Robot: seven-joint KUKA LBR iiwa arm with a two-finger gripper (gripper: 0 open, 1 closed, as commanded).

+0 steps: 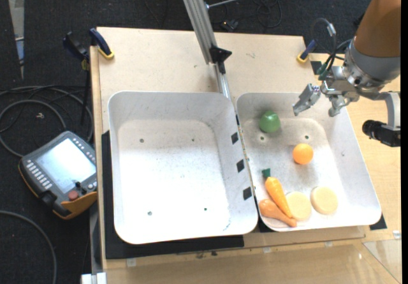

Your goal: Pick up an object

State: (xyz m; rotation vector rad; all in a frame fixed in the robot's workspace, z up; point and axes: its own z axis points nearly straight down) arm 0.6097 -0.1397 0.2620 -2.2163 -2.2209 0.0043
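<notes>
In the right bin [357, 168] lie a green ball [269, 122], an orange ball [303, 154], an orange carrot [278, 194] with a green top, a second pale orange piece [273, 212] under it, and two cream round discs [298, 205] [324, 200]. My gripper [320, 104] hangs above the bin's far edge, right of the green ball and beyond the orange ball. Its two fingers are spread apart, with nothing between them.
The left bin [127, 149] sits beside the right one, sharing a raised middle wall. A slanted metal pole [199, 11] rises from the bench behind the bins. Yellow-tipped clamps [102, 45] [305, 55] grip the bench's far corners. A teach pendant [60, 174] lies on the floor at left.
</notes>
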